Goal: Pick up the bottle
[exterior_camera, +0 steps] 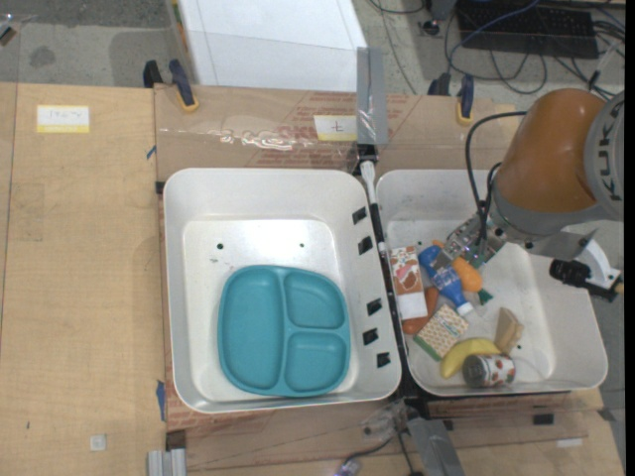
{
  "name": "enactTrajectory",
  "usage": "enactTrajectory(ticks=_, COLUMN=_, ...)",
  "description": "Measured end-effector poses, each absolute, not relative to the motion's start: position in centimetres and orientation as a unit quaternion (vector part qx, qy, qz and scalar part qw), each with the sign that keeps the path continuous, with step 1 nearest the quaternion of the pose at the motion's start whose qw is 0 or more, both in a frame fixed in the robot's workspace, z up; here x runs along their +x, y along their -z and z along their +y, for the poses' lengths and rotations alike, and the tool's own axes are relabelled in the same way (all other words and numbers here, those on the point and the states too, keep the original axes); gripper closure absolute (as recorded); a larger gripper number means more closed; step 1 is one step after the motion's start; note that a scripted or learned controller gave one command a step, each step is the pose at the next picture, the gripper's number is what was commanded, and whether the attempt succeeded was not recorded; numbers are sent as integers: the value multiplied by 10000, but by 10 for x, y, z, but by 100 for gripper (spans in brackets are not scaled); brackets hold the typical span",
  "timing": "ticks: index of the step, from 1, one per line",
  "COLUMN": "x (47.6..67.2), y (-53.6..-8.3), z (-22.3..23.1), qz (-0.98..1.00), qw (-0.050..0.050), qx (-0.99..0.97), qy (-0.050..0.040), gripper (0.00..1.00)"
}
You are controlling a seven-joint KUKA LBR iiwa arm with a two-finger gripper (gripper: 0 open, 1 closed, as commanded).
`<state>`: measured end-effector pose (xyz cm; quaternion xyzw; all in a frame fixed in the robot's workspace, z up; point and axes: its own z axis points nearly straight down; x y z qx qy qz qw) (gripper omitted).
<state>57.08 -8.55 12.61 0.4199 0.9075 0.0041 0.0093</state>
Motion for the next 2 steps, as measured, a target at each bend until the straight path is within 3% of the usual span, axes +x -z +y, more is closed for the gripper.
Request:
enactTrajectory(ticks=1, x=592, y=-193, z=18, qz=8833, qw=16, qx=4688, qy=-11, gripper=100)
enactTrajectory(ticks=2, x=572, y=-193, z=-57, qz=9351, qw=10, qx=3545, qy=-5, gripper=100)
